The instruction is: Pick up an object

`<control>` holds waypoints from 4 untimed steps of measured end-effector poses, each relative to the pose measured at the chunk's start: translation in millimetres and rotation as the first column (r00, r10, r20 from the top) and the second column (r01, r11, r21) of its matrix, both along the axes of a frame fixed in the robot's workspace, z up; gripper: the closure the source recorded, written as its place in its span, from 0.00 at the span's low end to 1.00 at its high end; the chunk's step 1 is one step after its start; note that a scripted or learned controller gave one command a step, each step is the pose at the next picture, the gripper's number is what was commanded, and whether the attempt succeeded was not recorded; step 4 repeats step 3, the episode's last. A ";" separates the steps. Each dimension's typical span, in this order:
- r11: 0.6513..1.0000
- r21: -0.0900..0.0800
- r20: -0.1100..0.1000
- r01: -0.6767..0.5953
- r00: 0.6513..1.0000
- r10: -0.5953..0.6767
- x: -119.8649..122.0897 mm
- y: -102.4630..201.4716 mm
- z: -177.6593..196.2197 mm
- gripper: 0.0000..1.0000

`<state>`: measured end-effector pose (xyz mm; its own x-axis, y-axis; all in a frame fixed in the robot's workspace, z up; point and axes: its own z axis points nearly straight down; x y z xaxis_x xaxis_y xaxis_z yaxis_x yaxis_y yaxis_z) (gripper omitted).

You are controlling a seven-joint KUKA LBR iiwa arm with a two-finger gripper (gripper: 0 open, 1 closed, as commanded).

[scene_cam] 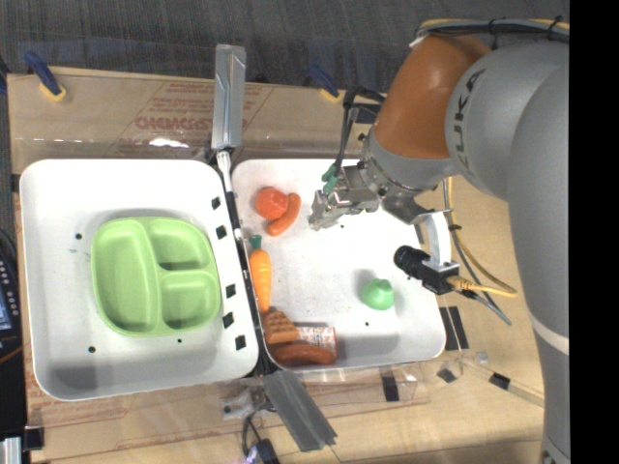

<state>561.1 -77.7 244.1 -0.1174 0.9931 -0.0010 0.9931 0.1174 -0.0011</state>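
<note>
White bins are sitting on the table while the gripper [327, 211], empty and apparently open, is hovering beside a light, slippery-looking tomato [271, 202].

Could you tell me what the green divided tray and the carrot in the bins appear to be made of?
The green tray looks like moulded plastic with a smooth, slightly matt finish: even pale-green colour, rounded compartment walls, soft sheen. The carrot seems to be a toy, probably plastic or rubber, given its uniform bright orange and smooth surface; the view leaves the exact material open. The white bin under the tray also looks like plastic.
</note>
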 end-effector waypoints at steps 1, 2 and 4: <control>0.995 0.001 -0.003 0.095 0.995 -0.095 -58.5 1.4 9.6 1.00; 0.995 0.001 -0.003 0.095 0.995 -0.095 -58.5 1.5 9.5 0.00; 0.972 0.000 -0.005 0.234 0.972 -0.234 15.7 17.8 -31.5 0.00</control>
